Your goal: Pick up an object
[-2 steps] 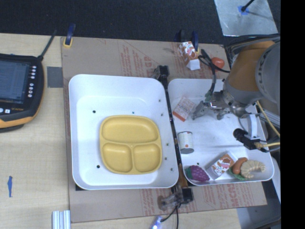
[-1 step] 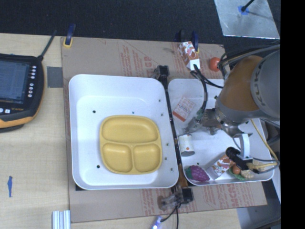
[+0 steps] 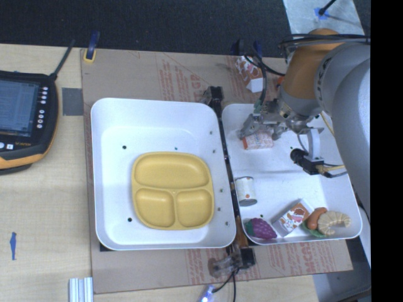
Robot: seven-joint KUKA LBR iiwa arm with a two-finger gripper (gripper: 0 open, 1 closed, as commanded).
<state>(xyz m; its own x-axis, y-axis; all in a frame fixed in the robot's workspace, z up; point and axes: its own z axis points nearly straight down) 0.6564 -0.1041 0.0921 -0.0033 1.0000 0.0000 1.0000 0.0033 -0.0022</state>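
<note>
Gripper [image 3: 259, 129]: low over the small carton [image 3: 258, 142], upper part of the right bin [image 3: 327, 180].
Fingers: can't tell.
Tip: straddle it squarely, then squeeze.

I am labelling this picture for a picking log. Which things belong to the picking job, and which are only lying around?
Job:
claw
small carton under the claw
white cylinder
purple item
snack packet
food pieces
right bin

Lying about:
yellow divided tray
left bin
handheld controller
</note>
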